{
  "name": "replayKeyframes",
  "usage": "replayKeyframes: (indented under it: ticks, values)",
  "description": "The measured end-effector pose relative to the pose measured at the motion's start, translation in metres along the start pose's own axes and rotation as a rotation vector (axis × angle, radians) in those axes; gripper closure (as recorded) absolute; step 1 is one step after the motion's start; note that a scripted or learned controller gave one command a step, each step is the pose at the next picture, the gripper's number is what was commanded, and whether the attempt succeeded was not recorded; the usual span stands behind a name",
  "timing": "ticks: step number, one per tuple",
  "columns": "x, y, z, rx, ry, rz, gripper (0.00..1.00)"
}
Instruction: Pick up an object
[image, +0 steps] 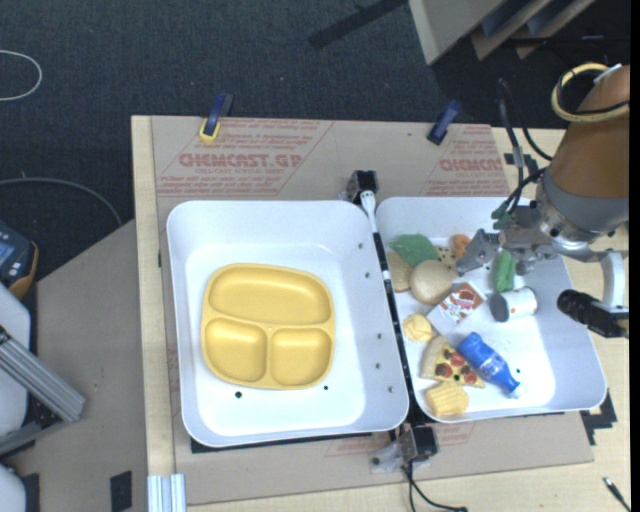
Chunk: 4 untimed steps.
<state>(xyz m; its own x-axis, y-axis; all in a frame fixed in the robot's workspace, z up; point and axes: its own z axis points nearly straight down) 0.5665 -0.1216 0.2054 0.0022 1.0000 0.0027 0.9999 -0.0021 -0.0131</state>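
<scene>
the bench (300, 150) is a cardboard-topped board with red lettering, and two white bins sit on it side by side, touching along the middle. the left bin (190, 300) holds just a yellow tray (268, 325) with three sections, sitting roughly in the middle with bare white floor all around it, so lots of open room there. the right bin (570, 370) is the busy one. the arm (590, 150) comes in from the right, orange band up top, grey wrist below, and hangs over the upper right part of that bin. the gripper (503, 262) sits low over the pile, right at a green piece (503, 270) that stands between its dark parts, but honestly can't tell whether it's apart, together or actually clamped on anything, the view is too cluttered there. the stuff is packed along the bin's left half: a green leafy thing (415, 247) near the top, a tan round thing (432, 282) just under it, a red and white packet (465, 300), a white cylinder (516, 302) just beside the gripper, a pizza slice (452, 366) with a blue bottle (490, 362) lying tilted right against it, and a yellow corn-like piece (447, 401) by the near rim. the right side and lower right corner of that bin are bare floor. two blue clips (214, 117) pin the board's far edge.
</scene>
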Motion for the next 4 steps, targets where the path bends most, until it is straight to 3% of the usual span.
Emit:
replayKeyframes:
  ticks: [1,4]
  values:
    - [0.0,0.003,-0.006,-0.011,-0.002,-0.002,0.0]
    - [0.002,-0.006,0.123,-0.007,0.0,-0.002,0.0]
